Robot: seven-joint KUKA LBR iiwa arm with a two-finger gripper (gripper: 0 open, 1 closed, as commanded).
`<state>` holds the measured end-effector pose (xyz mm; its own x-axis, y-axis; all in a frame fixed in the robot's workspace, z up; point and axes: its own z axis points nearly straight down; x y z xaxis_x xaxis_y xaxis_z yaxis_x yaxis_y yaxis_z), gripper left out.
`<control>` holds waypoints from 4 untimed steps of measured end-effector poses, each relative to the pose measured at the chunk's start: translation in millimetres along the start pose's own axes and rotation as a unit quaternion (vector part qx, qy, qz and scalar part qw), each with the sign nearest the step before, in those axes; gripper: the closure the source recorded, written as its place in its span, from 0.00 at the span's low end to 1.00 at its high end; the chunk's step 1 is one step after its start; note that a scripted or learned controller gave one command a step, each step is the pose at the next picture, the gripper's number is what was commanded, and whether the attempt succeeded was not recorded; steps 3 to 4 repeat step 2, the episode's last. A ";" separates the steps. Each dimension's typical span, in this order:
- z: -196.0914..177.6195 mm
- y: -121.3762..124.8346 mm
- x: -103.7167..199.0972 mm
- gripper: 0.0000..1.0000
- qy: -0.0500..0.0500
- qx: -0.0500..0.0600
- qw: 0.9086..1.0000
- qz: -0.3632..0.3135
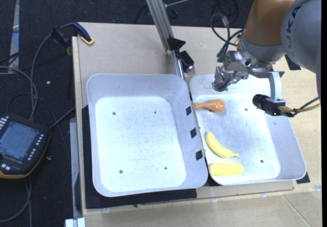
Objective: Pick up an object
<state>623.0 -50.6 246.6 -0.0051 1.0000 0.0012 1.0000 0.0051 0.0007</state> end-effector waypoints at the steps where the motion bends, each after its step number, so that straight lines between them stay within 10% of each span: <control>1: 9.7 2.9 56.8 1.00 0.000 0.001 1.000 0.000; 2: 4.1 -7.6 116.9 1.00 0.000 0.000 1.000 0.000; 4: 4.1 -7.6 116.9 1.00 0.000 0.000 1.000 0.000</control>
